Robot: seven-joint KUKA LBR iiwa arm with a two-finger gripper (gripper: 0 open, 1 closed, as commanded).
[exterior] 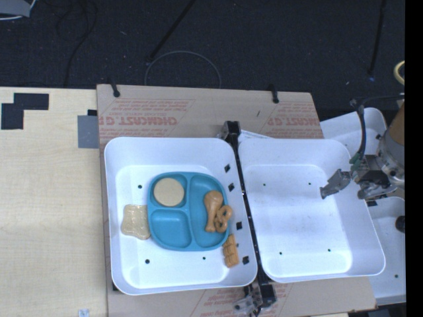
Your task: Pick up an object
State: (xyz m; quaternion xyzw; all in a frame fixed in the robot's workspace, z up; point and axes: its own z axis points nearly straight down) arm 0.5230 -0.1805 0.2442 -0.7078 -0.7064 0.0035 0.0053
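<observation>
In the left bin [129, 158] lies a blue divided plate [173, 238]. A round tan cracker [168, 191] rests in its top-left section and a twisted brown pretzel piece [217, 211] in its right section. A pale toast slice [135, 221] lies just left of the plate, and a small brown chunk [230, 251] lies off its lower right corner. My gripper [351, 187] hangs over the right side of the right bin [297, 243], far from all of these. It is open, with nothing between its fingers.
A black divider [240, 203] joins the two bins. Cardboard [198, 114] lies under them, and the pale bench top stretches to the left. The arm's wrist and cables stand at the right edge, above a white surface.
</observation>
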